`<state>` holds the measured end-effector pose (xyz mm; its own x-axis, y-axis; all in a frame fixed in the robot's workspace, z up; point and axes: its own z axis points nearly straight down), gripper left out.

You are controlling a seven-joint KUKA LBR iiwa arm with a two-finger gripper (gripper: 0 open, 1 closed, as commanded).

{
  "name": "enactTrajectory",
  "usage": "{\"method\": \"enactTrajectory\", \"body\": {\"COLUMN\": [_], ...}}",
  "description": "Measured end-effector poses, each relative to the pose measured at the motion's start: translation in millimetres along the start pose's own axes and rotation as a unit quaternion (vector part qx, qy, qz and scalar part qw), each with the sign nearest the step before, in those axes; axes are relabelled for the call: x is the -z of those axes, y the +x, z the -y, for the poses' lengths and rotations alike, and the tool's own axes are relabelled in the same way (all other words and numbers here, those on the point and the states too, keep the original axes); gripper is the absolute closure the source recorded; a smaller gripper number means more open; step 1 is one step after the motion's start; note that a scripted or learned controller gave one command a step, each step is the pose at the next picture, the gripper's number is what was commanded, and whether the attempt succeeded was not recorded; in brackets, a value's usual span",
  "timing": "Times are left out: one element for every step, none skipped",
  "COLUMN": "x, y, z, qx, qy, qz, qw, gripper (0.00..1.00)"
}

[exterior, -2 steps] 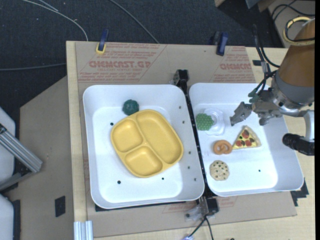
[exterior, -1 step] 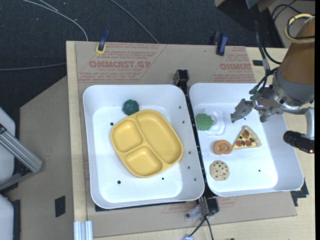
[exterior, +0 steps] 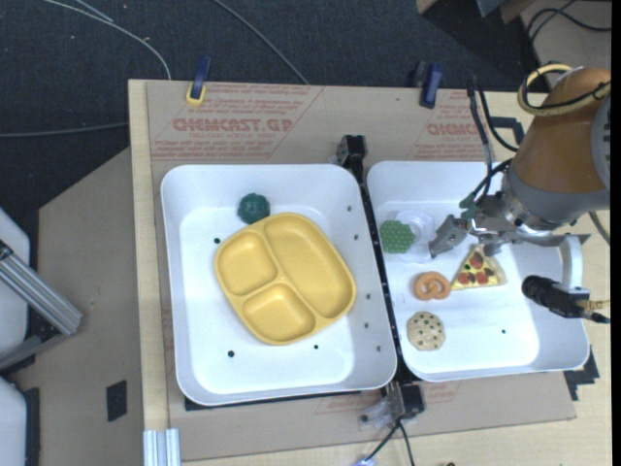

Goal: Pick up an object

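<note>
Bench [exterior: 146,260]: brown board with red printed lettering, bearing two white bins side by side.

Left bin [exterior: 184,289]: one yellow plate [exterior: 283,278] with three compartments, lying near the middle at a slant; one dark green ball [exterior: 254,207] just beside the plate's upper left edge, possibly touching it.

Right bin [exterior: 514,352]: four food items. One green broccoli [exterior: 396,235] near the left wall. One pretzel [exterior: 431,285], orange-brown, below the broccoli. One cookie [exterior: 425,330] with dark chips, below the pretzel and apart from it. One pizza slice [exterior: 480,271], triangular, yellow with red spots, just right of the pretzel.

Arm [exterior: 563,153]: one, grey with orange band, over the right bin's upper right part.

Gripper [exterior: 466,236]: one, above the pizza slice's tip, between the broccoli and the slice; whether its claw is released or clenched cannot be told, and nothing is seen held.

Clamps: two blue, one [exterior: 199,78] and another [exterior: 429,83], on the board's far edge. Cables [exterior: 97,17] cross the dark floor.
</note>
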<state>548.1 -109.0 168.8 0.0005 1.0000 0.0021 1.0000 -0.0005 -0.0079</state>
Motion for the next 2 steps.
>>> {"method": "enactTrajectory", "body": {"x": [-45,-83], "y": [6,5], "z": [4,2], "qx": [0.000,0.000], "qy": [0.000,-0.006], "qz": [0.000,0.002], "qw": [1.0000,1.0000], "gripper": [0.00,0.00]}}
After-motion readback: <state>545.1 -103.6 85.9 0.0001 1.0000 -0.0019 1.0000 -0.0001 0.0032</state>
